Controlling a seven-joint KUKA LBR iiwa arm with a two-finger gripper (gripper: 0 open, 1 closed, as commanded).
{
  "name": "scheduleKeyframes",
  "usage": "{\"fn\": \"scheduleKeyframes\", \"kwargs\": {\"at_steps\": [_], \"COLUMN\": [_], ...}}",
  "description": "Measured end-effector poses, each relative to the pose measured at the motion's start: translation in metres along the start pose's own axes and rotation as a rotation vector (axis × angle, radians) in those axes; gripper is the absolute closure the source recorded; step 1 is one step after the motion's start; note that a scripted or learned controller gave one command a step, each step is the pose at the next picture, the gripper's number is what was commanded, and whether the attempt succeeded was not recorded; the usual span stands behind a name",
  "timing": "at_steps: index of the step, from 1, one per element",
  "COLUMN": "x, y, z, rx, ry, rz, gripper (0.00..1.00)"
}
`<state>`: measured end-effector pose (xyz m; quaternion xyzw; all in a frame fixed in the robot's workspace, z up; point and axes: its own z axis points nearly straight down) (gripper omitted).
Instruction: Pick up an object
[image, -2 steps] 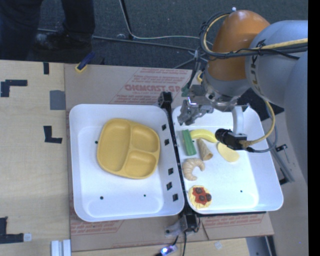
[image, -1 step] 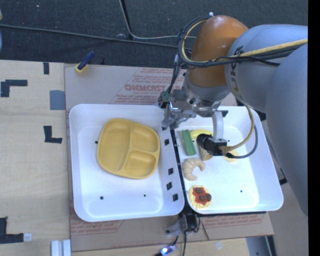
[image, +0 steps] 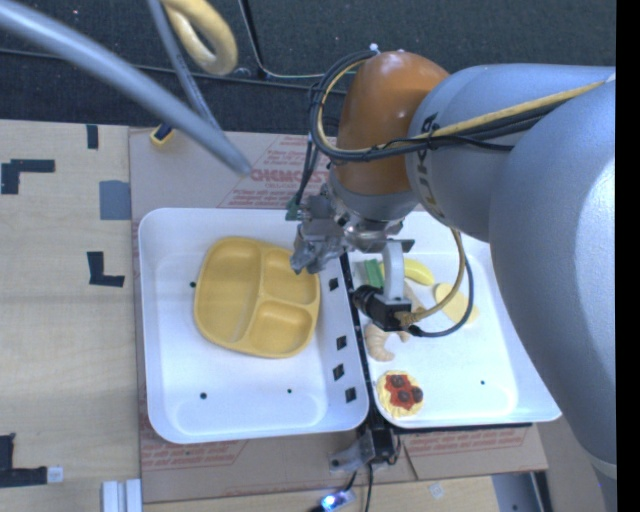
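Nearest the bench's front edge, right bin (image: 500, 400): small red-and-yellow toy (image: 401, 392), pale bits beyond it. Left bin (image: 160, 330): yellow divided plate (image: 255, 297), the likely target. Gripper (image: 312, 255) right at the plate's far right rim; gap probably narrow, honestly can't tell. Best to pinch the raised rim, then lift straight.

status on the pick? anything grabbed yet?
Done: the arm has reached in, and the end effector sits over the right edge of the yellow divided plate in the left bin. In hand: nothing visibly lifted; the plate lies flat. Left: grasp and lift. The toy foods in the right bin, including a small pizza piece, lie untouched.
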<state>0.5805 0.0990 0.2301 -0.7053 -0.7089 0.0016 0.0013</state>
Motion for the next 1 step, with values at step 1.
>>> {"fn": "scheduleKeyframes", "kwargs": {"at_steps": [1], "x": [-0.0022], "y": [0.0007], "z": [-0.0009], "rx": [-0.002], "ry": [0.000], "rz": [0.002], "gripper": [0.00]}}
